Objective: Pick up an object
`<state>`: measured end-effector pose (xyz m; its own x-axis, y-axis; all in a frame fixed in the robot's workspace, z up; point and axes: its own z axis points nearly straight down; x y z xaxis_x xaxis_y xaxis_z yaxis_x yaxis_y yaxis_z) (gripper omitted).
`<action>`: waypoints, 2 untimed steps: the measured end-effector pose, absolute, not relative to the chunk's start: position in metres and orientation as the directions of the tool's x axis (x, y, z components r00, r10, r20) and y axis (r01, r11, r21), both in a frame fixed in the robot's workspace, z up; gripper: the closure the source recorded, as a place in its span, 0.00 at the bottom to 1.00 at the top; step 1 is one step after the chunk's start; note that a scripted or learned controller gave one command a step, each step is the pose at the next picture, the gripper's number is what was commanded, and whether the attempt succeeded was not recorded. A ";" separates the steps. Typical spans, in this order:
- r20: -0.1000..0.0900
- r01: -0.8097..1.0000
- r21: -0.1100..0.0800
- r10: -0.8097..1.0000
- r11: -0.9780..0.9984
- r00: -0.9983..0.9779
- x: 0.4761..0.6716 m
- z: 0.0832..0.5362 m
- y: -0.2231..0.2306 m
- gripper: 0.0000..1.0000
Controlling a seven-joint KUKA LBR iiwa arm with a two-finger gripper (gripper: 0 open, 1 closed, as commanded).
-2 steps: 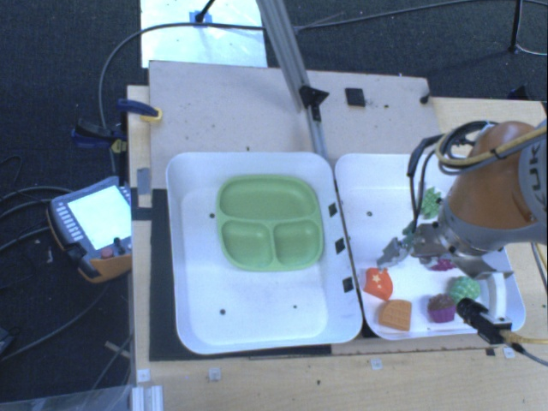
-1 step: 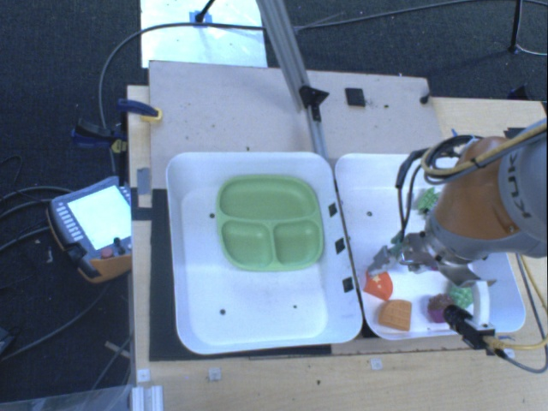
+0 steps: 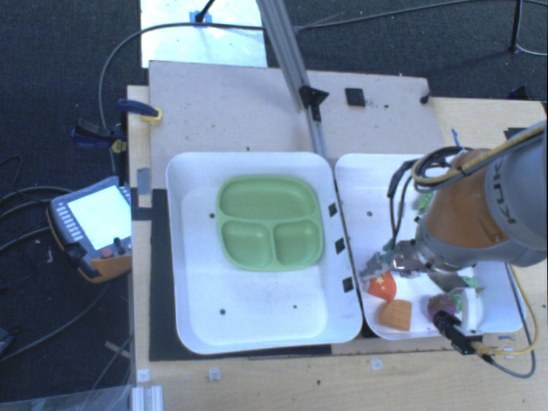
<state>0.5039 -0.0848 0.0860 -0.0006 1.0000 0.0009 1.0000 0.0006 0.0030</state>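
Down in the right bin [image 3: 368, 182], the gripper [image 3: 383, 268] is hovering just above a red object [image 3: 383, 286]; whether it is parted or closed, I cannot tell. An orange object [image 3: 395, 315] is lying just beside, so a descent could be nudging both aside.

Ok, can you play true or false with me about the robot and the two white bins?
1. The green plate lies in the left bin. True.
2. The green plate has three compartments. True.
3. The orange block sits on the green plate. False: it lies in the right bin, near the front edge.
4. The red piece lies right beside the orange block. True.
5. The gripper hangs over the left bin. False: it is over the right bin, by the red piece.
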 end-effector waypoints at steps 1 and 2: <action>-0.001 1.000 0.012 1.000 0.002 -0.002 0.506 0.099 -0.085 1.00; -0.001 1.000 0.005 1.000 0.004 -0.004 0.512 0.143 -0.087 1.00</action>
